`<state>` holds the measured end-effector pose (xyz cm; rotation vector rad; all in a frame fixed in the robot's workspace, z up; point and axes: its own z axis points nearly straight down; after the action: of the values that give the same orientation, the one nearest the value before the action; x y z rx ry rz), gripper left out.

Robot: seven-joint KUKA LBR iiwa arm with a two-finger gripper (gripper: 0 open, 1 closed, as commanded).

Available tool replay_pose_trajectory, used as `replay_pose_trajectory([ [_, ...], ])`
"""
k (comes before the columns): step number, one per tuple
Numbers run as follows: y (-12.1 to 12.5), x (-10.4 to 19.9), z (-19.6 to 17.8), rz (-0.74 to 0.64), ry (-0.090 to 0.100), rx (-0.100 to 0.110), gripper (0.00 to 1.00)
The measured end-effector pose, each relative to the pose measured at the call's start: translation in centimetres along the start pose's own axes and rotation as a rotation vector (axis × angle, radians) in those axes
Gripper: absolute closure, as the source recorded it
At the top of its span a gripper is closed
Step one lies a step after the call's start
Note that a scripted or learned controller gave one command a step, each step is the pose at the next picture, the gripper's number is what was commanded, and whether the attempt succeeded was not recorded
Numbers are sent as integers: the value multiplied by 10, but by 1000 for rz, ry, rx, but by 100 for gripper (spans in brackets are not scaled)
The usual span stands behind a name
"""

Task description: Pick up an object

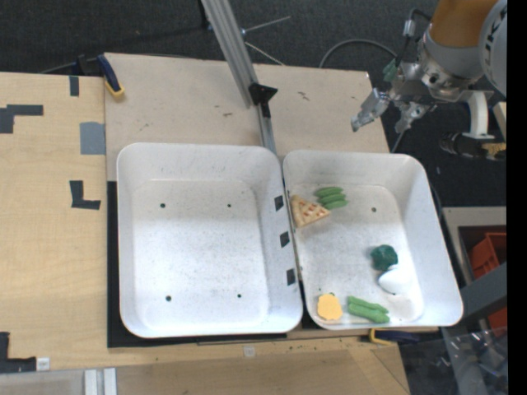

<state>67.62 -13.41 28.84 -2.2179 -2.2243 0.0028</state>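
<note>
We see even, bright light from above; the white bins point(206, 163) glare slightly, shadows stay soft and faint, and the arm point(461, 31) at the top corner looks slightly blurred.

Gripper point(385, 113) aloft, apparently open, unladen

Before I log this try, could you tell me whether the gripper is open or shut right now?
Open: the gripper, above the bench beyond the right bin, shows its two fingers spread apart with nothing between them.

lying on the bench point(49, 245): grey tape point(92, 137), a clamp point(110, 77) at the back; rail point(233, 46) slanting behind bins point(136, 171).
</note>
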Motion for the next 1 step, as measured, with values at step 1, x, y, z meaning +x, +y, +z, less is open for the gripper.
replay_pose_trajectory([
  [1, 0, 0, 0, 1, 0, 0, 0],
])
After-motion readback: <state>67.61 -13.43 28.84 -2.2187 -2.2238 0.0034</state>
